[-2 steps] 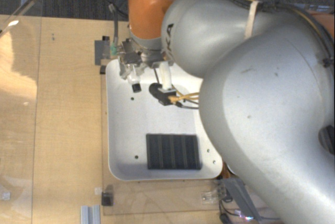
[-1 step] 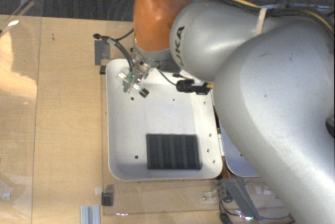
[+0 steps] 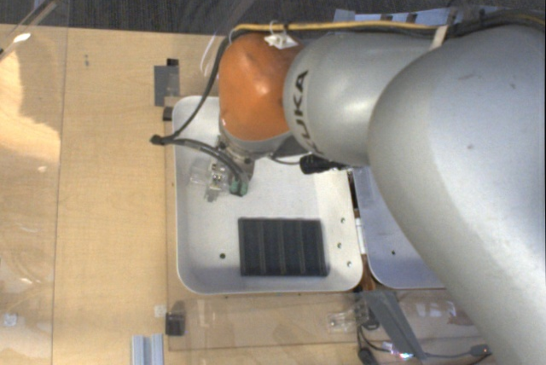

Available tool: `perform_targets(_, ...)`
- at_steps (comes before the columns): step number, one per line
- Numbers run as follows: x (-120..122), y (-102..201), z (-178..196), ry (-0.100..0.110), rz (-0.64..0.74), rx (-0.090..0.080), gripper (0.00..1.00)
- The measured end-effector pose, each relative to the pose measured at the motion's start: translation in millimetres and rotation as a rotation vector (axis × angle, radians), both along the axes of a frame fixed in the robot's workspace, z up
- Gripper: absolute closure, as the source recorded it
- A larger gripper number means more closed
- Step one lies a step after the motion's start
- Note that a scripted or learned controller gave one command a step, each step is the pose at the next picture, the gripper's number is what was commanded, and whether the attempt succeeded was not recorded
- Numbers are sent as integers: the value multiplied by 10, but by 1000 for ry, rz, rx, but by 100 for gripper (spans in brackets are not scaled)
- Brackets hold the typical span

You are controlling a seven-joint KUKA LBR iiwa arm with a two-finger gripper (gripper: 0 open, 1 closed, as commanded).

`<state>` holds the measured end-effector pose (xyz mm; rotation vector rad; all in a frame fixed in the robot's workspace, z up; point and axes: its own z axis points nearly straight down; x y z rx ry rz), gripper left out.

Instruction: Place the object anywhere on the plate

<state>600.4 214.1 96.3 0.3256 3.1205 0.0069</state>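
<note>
We see the gripper point(image 3: 223, 182) low over the upper left part of the left bin point(image 3: 192, 269), below the arm's orange band point(image 3: 247, 90). We cannot tell its state. A small green object point(image 3: 240, 185) sits right at its tip, touching or nearly so. The dark ribbed plate point(image 3: 282, 247) lies nearby, toward the bin's lower edge.

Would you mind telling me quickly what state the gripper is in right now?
Gripper: cannot be told; it hangs over the left bin, above the dark ridged plate.
</note>
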Motion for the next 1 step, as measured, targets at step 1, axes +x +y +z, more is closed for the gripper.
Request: perform_targets(1,-405,160,1300,-6,264,0,100)
